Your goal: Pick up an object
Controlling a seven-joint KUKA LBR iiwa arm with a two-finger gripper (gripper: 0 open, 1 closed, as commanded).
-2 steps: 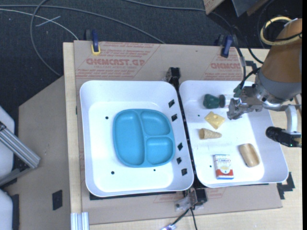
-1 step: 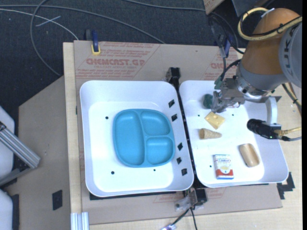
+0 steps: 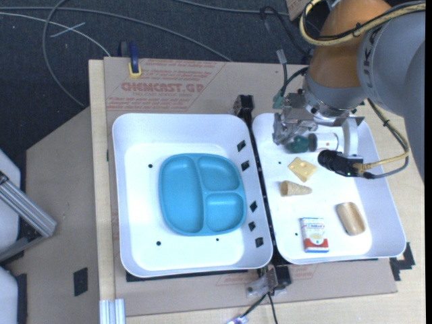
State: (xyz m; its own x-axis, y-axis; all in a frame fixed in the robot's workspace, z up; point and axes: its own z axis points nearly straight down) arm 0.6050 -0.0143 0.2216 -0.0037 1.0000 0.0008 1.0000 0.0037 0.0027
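Observation:
My gripper is low over the far left corner of the right bin. A small dark teal object sits right under it, partly hidden by the gripper body, and I cannot tell whether it is held. Nearer in the same bin lie a pale yellow wedge, a tan wedge, a tan bread-like roll and a small red and white box.
The left bin holds a blue divided plate. A black fitting with a yellow cable hangs off the arm just right of the yellow wedge. The bins' shared wall runs left of the gripper.

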